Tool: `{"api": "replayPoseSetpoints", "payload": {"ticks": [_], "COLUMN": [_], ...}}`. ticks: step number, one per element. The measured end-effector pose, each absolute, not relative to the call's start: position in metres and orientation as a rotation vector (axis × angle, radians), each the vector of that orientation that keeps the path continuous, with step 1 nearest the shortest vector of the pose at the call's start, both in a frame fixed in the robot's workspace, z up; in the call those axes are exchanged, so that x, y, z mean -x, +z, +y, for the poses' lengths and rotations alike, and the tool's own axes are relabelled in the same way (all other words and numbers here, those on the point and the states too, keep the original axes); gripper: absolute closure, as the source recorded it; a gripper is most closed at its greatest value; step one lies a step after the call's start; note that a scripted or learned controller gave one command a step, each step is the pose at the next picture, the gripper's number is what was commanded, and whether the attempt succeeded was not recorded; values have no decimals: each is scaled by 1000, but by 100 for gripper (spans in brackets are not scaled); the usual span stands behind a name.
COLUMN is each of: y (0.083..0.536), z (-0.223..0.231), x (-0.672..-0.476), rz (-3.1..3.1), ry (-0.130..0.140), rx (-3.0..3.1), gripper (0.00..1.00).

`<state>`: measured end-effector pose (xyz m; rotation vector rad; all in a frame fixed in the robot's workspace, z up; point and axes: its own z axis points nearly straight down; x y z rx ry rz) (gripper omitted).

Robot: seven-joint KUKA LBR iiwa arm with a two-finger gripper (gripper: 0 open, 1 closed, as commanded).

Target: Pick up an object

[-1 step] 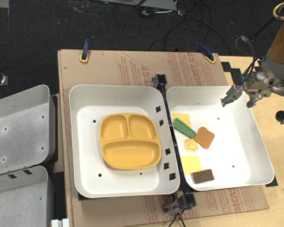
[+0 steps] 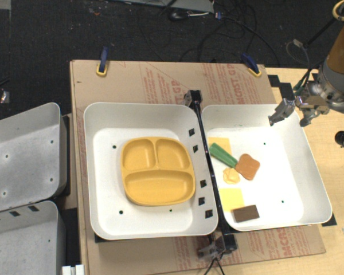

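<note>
In the right bin lie several small food-like pieces near its left wall: a green stick, an orange-brown toast-shaped piece, a pale yellow round bit, a yellow square, a second yellow square under the green stick, and a dark brown bar. My gripper hangs over the right bin's far right corner, well away from the pieces. Its two fingers stand apart with nothing between them.
The left bin holds a yellow three-compartment plate. A black divider runs between the bins. Both bins rest on a cardboard sheet held by clamps at the back. Grey trays lie at the far left.
</note>
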<state>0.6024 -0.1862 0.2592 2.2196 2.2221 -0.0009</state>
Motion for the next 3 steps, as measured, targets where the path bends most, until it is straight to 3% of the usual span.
{"api": "replayPoseSetpoints", "payload": {"ticks": [1,3], "y": [199,99], "z": [-189,-195], "x": [-594,-598], "rz": [2223,2223], "ry": [-5,-3], "rx": [-2227,-2224], "gripper": [0,0]}}
